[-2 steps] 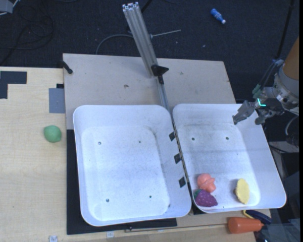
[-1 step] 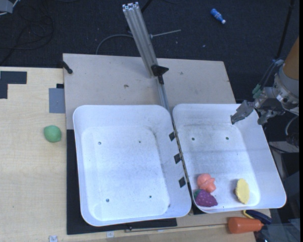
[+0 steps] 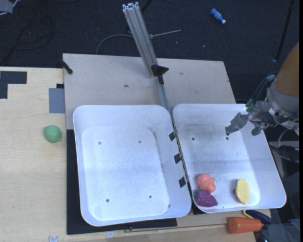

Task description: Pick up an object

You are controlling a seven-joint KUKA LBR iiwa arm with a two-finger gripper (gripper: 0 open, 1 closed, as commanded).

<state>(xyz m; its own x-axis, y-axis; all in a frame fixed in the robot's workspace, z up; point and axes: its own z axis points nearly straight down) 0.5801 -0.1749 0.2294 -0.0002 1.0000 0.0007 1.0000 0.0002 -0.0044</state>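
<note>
Camera view: hand (image 3: 245, 125) open, holding nothing, over right bin (image 3: 272, 178); lumpy orange (image 3: 206, 181), knobbly purple (image 3: 206, 199), smooth yellow toys (image 3: 242, 191) well below it.

I see two shallow white plastic bins side by side on the counter (image 3: 20, 160). In the right bin (image 3: 272, 185), along its near edge, the purple grape cluster (image 3: 206, 199) touches the orange lumpy toy (image 3: 206, 181) behind it; the yellow oval toy (image 3: 242, 191) lies to their right. A green ball (image 3: 53, 133) rests on the counter left of the left bin (image 3: 86, 116).

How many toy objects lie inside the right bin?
3: an orange-pink toy and purple grapes touching near the front-left corner, and a yellow toy apart, front right.
</note>
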